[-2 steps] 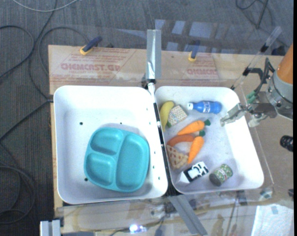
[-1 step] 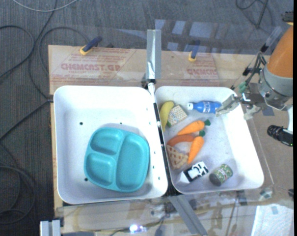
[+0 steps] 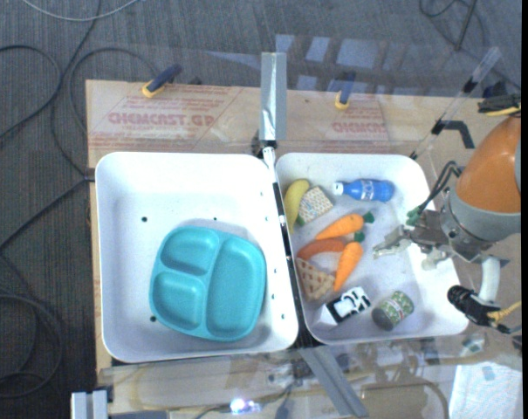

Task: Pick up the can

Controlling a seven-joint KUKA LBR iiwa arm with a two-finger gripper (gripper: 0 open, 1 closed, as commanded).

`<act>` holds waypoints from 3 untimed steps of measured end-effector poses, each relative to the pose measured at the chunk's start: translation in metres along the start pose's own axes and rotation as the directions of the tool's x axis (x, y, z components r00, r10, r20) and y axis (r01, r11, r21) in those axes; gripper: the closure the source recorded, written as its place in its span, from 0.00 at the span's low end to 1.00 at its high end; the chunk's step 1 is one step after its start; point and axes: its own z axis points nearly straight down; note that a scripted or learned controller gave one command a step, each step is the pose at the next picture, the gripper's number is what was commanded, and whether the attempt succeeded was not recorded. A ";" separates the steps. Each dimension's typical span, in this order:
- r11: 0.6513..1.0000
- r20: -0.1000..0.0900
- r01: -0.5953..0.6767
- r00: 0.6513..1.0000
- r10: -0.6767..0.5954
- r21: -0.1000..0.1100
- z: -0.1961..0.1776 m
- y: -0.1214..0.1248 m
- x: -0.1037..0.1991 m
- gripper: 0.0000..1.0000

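Observation:
The can (image 3: 393, 309) is small, grey-green with a dark end. It lies on its side near the front right corner of the right bin (image 3: 421, 168). My gripper (image 3: 388, 246) hangs over the right part of that bin, up and slightly left of the can and apart from it. The grey arm with its orange band (image 3: 493, 177) comes in from the right edge.
Also in the right bin are a banana (image 3: 294, 199), a blue bottle (image 3: 366, 190), two carrots (image 3: 342, 243), a waffle cone (image 3: 313, 278) and a black-and-white item (image 3: 348, 305) just left of the can. The left bin (image 3: 124, 190) holds a teal divided plate (image 3: 210, 280).

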 end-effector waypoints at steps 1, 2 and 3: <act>1.000 -0.008 0.021 1.000 -0.021 -0.011 0.058 -0.018 -0.014 0.00; 0.955 -0.003 0.296 0.955 -0.296 -0.009 0.058 -0.018 -0.020 0.00; 0.946 0.012 0.325 0.946 -0.324 -0.018 0.058 -0.021 -0.003 0.00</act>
